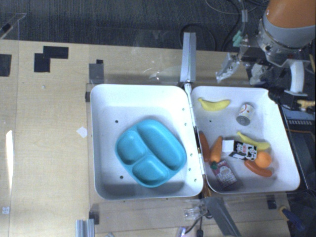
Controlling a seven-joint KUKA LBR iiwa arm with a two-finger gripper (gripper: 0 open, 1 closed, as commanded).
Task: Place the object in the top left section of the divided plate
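A blue divided plate (150,152) with three sections lies in the left white bin (106,107); nothing rests in its sections. My gripper (241,73) hangs over the back edge of the right bin (286,147), far from the plate. Its fingers are apart, with nothing between them. The right bin holds the loose objects: a yellow banana (214,103), a small tin can (244,113), a second banana (254,141), a black-and-white box (244,151), a carrot (216,149) and an orange (264,159).
A metal divider rail (187,63) stands between the bins at the back. A crumpled packet (224,174) and an orange-red vegetable (258,169) lie near the right bin's front. Cables loop behind my arm (289,14). White floor shows all around the plate.
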